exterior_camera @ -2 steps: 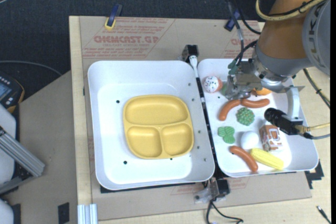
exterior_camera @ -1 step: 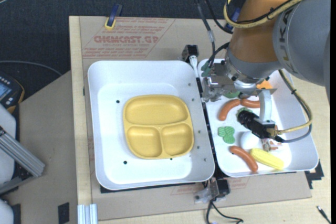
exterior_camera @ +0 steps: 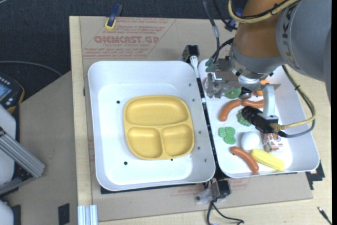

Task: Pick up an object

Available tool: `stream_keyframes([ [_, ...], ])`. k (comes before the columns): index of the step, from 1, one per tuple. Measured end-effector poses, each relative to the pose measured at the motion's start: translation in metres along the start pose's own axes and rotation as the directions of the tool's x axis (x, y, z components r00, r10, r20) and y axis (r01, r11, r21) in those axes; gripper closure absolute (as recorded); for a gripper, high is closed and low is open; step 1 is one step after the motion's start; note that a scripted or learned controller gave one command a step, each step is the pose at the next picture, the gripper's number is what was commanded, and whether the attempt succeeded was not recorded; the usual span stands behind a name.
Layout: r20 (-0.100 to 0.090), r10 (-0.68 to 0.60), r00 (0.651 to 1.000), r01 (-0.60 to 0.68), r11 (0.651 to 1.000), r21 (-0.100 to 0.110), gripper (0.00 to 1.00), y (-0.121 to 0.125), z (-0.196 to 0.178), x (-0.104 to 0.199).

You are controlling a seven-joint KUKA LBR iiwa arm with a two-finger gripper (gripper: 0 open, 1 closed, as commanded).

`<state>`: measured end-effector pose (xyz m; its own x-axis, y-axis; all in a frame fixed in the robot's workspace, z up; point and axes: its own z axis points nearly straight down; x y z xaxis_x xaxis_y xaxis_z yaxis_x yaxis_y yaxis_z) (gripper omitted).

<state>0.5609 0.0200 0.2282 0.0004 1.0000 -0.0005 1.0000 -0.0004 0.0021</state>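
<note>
My gripper (exterior_camera: 215, 86) hangs over the far left part of the right bin (exterior_camera: 310, 150), close to the wall between the two bins. Just in front of it lies an orange-red sausage (exterior_camera: 230, 108). A green leafy piece (exterior_camera: 232, 93) sits partly under the wrist, and an orange piece (exterior_camera: 257, 96) pokes out beside it. Nearer the front lie a small green broccoli piece (exterior_camera: 227, 135), a white egg (exterior_camera: 250, 140), a second sausage (exterior_camera: 245, 158) and a yellow corn cob (exterior_camera: 268, 159). Nothing shows in the gripper.
The left bin (exterior_camera: 102, 113) holds a yellow three-compartment tray (exterior_camera: 157, 126) at its middle. Another green piece (exterior_camera: 245, 116) lies beside the sausage. The grey and orange arm covers the right bin's far half. Cardboard lies under both bins.
</note>
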Motion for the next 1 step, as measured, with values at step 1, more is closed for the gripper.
stream_keyframes([
  [1, -0.001, -0.002, 1.0, 0.002, 1.0, 0.0, 1.0, -0.0053, -0.0068, 0.0102],
])
